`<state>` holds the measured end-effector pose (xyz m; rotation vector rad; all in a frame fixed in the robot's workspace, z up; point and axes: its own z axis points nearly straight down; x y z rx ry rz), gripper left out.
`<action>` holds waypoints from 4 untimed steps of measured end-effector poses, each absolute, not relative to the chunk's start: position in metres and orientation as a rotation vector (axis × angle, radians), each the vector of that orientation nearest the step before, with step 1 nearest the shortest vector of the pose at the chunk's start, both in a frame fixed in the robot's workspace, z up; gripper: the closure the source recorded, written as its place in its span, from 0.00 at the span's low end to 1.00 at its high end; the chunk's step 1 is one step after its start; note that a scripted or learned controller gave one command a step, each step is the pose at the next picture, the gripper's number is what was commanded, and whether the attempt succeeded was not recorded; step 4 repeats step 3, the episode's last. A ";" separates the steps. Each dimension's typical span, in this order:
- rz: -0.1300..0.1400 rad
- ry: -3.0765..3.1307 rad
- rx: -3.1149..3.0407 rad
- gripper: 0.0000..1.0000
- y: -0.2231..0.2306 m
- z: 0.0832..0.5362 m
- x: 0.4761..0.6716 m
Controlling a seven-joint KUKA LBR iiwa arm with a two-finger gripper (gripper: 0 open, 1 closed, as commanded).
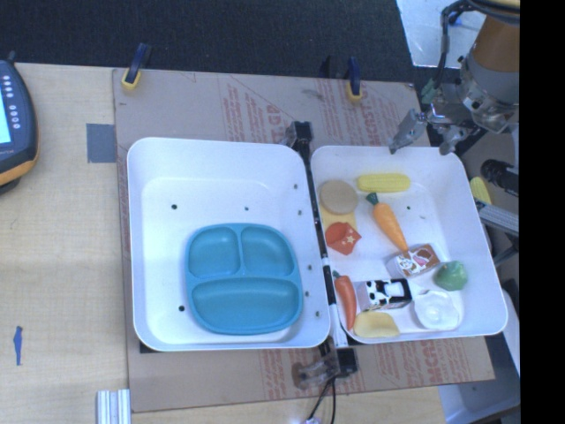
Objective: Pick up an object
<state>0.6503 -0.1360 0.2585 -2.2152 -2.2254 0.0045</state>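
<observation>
The right bin [459, 179] holds several toy foods: a yellow corn cob [383, 183], an orange carrot [388, 224], a tan round cookie [338, 197], a red piece [342, 238], a small carton [413, 261], a green item [451, 276], a black-and-white cow-print block [385, 294], a white cup [436, 310], a red sausage [345, 300] and a pale yellow piece [377, 326]. My gripper [427, 135] hangs above the bin's far right corner, its fingers spread open with nothing between them.
The left bin [150, 193] contains a blue divided plate [243, 278]. A handheld pendant [13, 122] lies at the far left of the bench. Blue and yellow clamps [353, 78] hold the cardboard at the back edge.
</observation>
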 end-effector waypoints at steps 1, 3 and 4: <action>0.021 -2.213 -2.206 0.00 -0.147 0.086 0.613; 0.000 -2.230 -2.205 1.00 -0.061 0.197 0.535; 0.000 -2.230 -2.205 1.00 -0.061 0.197 0.535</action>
